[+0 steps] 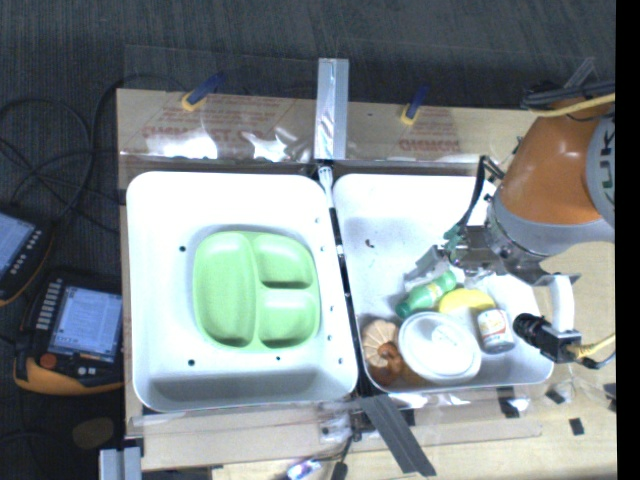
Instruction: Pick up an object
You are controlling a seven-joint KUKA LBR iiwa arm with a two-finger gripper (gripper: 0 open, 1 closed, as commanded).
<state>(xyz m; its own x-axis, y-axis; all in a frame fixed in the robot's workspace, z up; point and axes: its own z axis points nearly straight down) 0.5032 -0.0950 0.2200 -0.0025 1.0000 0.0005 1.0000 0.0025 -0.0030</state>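
Gripper (447,253), finger state we cannot tell, hangs low in our right bin (400,203); green bottle (428,295) lies just nearer it beside the yellow lemon (466,300), long axis running left-right.

We note the arm (560,183) is cut off at the frame's right, so its upper links cannot be assessed. The gripper (450,258) is small and partly masked by the wrist; we cannot tell how it is set or whether it touches anything. Beneath it, the green item (432,294) and the yellow item (466,300) overlap, and their shapes stay unclear. The white round container (438,346) covers part of the brown ridged object (380,344). The small jar (492,329) carries a label too small to read. At the left edge, a dark device (14,253) is cropped.
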